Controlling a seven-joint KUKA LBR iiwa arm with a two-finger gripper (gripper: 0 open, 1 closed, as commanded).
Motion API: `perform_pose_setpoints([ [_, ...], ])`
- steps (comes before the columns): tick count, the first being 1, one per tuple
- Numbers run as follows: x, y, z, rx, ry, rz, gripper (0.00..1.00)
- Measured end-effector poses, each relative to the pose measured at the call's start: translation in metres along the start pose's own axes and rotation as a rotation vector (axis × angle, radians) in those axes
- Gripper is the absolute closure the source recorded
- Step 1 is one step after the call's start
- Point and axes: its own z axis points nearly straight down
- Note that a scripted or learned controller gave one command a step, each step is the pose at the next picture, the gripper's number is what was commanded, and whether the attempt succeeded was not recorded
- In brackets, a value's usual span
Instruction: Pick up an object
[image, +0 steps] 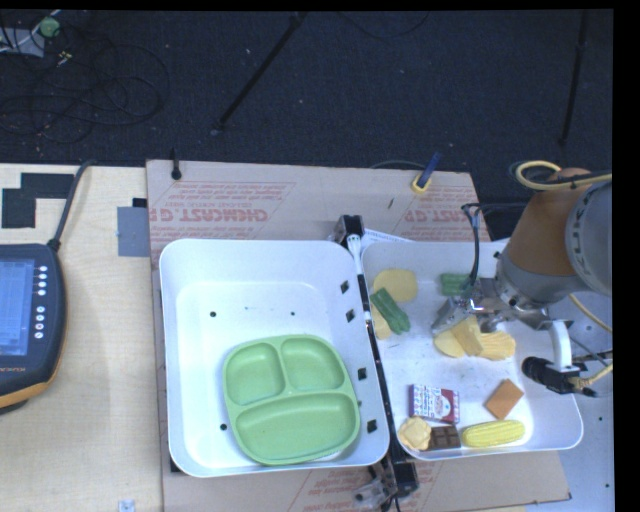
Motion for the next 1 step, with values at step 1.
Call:
perform_pose_setpoints([
  [1, 0.0004, 0.0016, -0.0099, -0.001, 0.003, 0.001, 1.00],
])
